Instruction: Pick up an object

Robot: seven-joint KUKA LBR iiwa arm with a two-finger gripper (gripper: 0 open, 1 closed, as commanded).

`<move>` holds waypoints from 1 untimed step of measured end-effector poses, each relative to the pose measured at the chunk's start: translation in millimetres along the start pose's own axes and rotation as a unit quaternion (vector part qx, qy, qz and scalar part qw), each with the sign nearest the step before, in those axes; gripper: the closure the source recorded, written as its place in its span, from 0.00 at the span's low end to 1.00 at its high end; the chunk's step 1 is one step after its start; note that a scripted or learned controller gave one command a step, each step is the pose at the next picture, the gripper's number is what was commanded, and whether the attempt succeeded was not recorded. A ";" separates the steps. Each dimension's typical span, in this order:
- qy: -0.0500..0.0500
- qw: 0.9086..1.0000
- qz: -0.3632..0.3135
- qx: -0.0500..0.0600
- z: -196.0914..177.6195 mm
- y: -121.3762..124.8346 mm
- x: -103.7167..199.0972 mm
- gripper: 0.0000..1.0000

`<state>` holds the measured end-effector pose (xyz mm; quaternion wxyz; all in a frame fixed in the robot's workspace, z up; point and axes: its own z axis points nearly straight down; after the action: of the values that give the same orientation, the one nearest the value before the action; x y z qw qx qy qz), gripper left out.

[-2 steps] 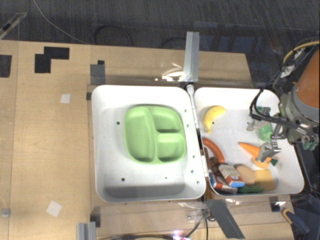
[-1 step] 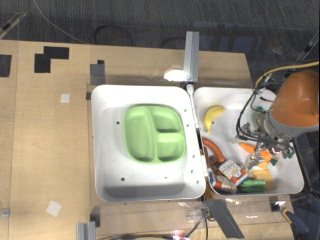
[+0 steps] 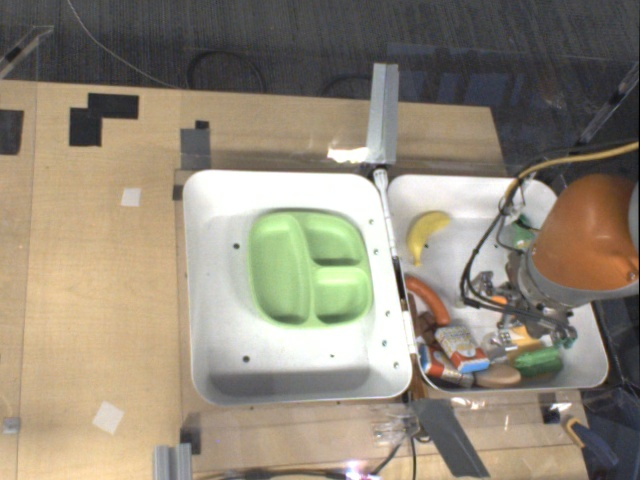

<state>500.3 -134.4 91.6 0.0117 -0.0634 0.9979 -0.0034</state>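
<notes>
Wood bench (image 3: 90,298), pale, w/ black patches at far left (image 3: 102,116). Two white paper scraps on it: one near (image 3: 131,197), one lower left (image 3: 107,417). Grey metal post (image 3: 383,113) at back, betw. bins. Dark carpet floor (image 3: 250,18) beyond bench; thin cable (image 3: 105,43) across it.

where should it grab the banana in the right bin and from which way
Take the banana across its thick middle, coming straight down from above. It lies flat and curved on bare floor near the far wall of the right bin, apart from the pile at the near edge, so both sides of it look free for the end effector.
</notes>
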 end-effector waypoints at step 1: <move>-0.009 1.000 -0.003 0.002 -14.0 0.5 -6.4 1.00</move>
<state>506.2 -133.0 105.8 0.0207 -0.0669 0.9975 -0.0049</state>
